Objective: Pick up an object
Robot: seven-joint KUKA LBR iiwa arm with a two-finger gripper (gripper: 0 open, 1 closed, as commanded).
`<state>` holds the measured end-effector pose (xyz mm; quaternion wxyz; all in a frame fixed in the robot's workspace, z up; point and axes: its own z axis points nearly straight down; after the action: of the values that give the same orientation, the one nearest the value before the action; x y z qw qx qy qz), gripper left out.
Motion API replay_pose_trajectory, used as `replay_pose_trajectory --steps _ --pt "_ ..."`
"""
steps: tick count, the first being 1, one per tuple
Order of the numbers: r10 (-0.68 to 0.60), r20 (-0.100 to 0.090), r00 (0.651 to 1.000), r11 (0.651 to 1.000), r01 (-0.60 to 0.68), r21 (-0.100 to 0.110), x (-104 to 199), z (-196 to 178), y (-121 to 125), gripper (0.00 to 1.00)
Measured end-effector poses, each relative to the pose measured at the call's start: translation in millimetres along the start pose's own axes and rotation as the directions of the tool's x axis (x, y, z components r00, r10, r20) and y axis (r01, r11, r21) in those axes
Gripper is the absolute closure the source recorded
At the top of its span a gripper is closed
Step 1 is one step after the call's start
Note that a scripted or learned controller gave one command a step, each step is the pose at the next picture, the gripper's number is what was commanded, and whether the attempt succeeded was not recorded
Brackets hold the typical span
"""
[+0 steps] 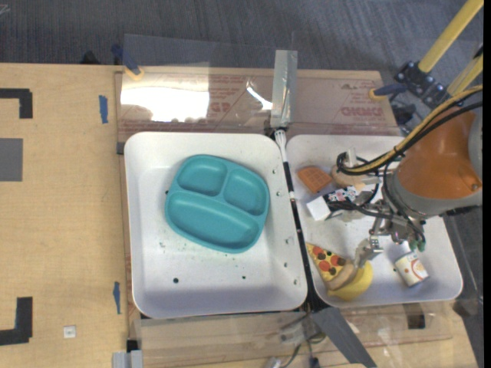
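Roughly: two white bins side by side on the tabletop (61,205). Left bin (153,274) holds a teal divided plate (218,202), long axis slanting upper-left to lower-right, bare floor all round it. Right bin (449,282) crowded: banana (354,282) at the near edge, curving left-right, touching a pizza-slice toy (328,261); small white cup (412,269) on its side; orange piece (314,178) near the divider. Gripper (374,249) just above the banana; jaws' state cannot be told.
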<state>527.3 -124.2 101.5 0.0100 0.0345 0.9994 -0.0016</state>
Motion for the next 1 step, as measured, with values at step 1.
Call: replay_pose_trajectory --steps 1 --pt "-0.003 0.004 1.0 1.0 0.003 0.002 -1.5 -10.5 0.4 1.0"
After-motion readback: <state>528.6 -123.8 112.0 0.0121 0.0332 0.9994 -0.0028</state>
